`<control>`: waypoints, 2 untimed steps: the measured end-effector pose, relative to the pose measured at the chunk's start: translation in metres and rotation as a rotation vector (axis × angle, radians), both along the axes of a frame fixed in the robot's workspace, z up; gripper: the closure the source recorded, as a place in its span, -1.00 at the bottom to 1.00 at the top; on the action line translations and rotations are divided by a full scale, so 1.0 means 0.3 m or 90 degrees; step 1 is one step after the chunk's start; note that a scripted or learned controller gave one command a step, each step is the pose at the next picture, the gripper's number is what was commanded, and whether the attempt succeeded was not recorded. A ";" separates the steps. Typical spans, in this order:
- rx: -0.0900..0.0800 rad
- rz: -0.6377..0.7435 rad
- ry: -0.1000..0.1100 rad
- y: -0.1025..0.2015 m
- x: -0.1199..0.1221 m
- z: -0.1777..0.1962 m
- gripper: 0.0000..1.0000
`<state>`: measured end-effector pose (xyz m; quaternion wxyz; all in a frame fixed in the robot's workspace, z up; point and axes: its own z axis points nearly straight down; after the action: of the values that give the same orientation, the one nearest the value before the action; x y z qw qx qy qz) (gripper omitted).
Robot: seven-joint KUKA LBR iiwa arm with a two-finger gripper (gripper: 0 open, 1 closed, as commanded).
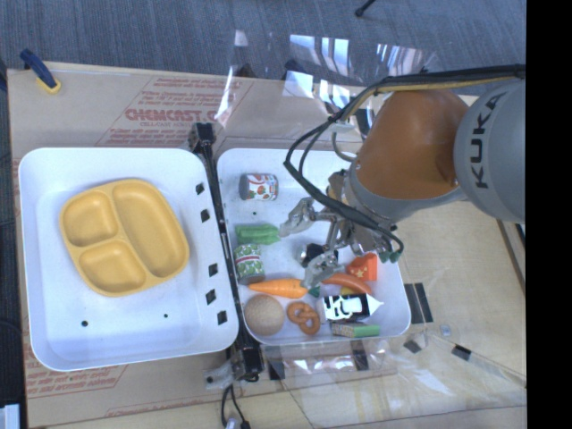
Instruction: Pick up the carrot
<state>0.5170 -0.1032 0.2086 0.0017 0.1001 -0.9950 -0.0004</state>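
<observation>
Carrot (278,287) lies flat in the right bin (268,164), toward its near edge, leafy end pointing at the gripper (320,259). A round brown ball (263,315) and a pretzel (303,317) sit just nearer the front rim. The gripper hangs just beside the carrot's green end; whether its fingers are apart or together cannot be told. A yellow divided plate (123,235) rests in the left bin (36,266).

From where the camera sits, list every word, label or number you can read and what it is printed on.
"KUKA": on the grey arm.
"CHEMCAST": red print on the brown board behind the bins; smaller lines unreadable.
Small can, green can and black-and-white pack: labels too blurred.
</observation>
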 end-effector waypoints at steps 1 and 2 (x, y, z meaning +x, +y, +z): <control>-0.007 0.150 -0.009 -0.051 -0.068 -0.373 -1.00; -0.010 0.202 -0.012 -0.055 -0.089 -0.369 -1.00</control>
<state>0.4904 -0.1196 0.0980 -0.0070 0.2560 -0.9666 0.0084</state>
